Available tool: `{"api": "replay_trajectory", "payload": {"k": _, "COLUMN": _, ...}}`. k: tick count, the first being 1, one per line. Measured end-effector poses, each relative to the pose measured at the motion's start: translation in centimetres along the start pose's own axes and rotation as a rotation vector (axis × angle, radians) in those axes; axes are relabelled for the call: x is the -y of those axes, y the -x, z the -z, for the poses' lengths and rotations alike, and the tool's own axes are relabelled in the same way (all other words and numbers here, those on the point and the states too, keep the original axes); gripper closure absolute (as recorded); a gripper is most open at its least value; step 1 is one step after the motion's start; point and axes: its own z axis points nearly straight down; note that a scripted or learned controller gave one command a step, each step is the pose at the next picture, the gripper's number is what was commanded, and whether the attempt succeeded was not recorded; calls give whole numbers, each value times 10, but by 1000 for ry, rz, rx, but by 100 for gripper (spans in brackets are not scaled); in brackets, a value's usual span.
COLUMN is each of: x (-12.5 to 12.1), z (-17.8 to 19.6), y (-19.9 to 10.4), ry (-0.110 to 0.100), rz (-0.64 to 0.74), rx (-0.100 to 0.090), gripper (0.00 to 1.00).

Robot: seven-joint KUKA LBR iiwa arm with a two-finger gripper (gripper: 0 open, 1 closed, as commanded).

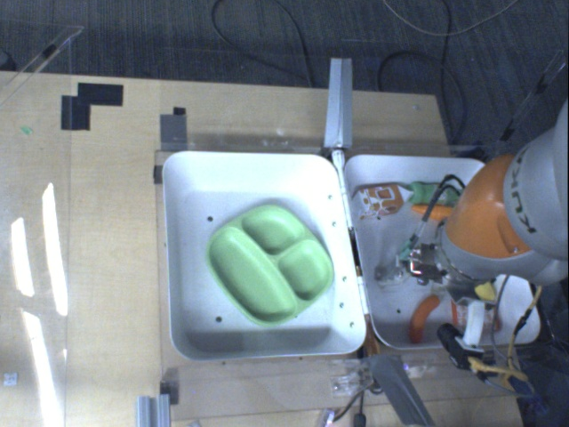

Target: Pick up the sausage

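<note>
The gripper [416, 263] hangs over the middle of the right bin [384, 327], under the orange band of the arm [498, 212]; whether it is open or closed I cannot tell, because the wrist covers it and the metal parts there are small and blurred. Nothing is seen between them, so I judge that it holds nothing now. From the gripper, the sausage [422, 318] lies at about 6 o'clock, near but apart, on the bin floor close to the lower wall. It is a small orange-red piece, a little curved, and its long axis runs roughly from 1 o'clock to 7 o'clock, so it points up toward the wrist. Its upper end goes under the arm's white fittings and I cannot see where it stops. I judge that the coming move is a short travel toward 6 o'clock and then down, with the closing direction across the long axis. Further out, at 11 o'clock from the gripper, a printed packet [380, 200] lies near the top wall. In the left bin [187, 238], at 9 o'clock and well apart, rests a green divided tray [269, 263].
</note>
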Motion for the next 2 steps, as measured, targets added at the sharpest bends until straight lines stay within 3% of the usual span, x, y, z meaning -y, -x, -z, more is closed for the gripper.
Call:
{"api": "replay_trajectory", "payload": {"k": 1, "x": -9, "z": 0, "y": 51, "ry": -1, "rz": -164, "rx": 1, "gripper": 0}}
{"api": "replay_trajectory", "payload": {"k": 2, "x": -1, "z": 0, "y": 4, "ry": 0, "rz": -144, "rx": 2, "gripper": 0}}
